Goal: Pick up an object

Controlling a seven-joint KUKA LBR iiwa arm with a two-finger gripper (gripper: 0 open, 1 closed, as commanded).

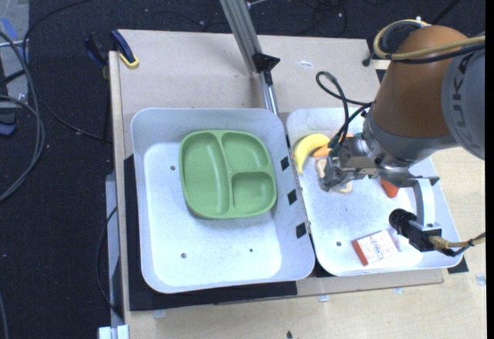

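Banana [309, 147] lies just beside the hand [336, 180]; hand's grip I cannot tell, and it could nudge the curved fruit aside.

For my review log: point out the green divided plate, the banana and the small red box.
green divided plate [228, 174], camera view, central ridge.
banana [308, 147], camera view, yellow curve's middle.
small red box [376, 247], camera view, top face.

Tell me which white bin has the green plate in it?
The left bin. The green plate lies there; the right bin holds a banana and red-and-white box.
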